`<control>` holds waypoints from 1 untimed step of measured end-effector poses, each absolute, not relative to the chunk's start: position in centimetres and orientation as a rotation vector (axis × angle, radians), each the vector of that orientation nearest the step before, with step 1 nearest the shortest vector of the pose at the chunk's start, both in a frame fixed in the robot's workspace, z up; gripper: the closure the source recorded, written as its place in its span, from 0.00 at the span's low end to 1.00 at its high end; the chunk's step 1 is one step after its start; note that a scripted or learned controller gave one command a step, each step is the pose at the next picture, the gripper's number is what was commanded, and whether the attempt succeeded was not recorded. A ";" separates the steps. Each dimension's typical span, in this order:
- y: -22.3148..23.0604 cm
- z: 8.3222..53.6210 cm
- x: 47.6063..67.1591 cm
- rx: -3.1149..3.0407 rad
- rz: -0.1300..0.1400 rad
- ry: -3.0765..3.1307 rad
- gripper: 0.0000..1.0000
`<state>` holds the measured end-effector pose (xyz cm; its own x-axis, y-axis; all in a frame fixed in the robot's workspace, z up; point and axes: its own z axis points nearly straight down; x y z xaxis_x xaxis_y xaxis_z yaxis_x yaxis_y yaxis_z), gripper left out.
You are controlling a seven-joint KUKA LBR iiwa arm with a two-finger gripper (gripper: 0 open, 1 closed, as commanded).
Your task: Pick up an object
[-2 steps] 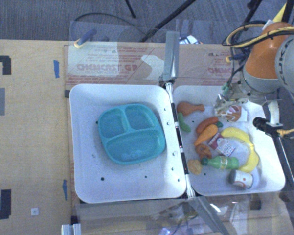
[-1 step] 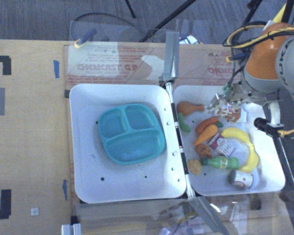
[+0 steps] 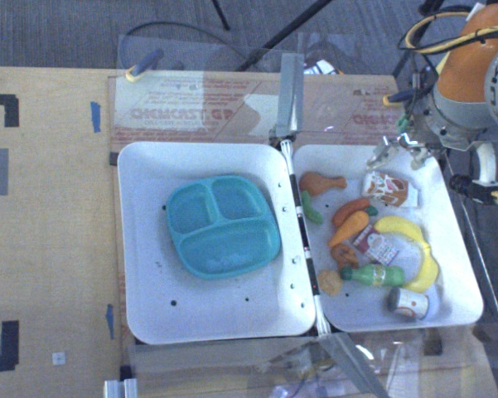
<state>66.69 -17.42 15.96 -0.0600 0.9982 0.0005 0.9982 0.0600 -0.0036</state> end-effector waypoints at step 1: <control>-18.1 9.4 65.2 -2.087 0.002 -2.345 0.00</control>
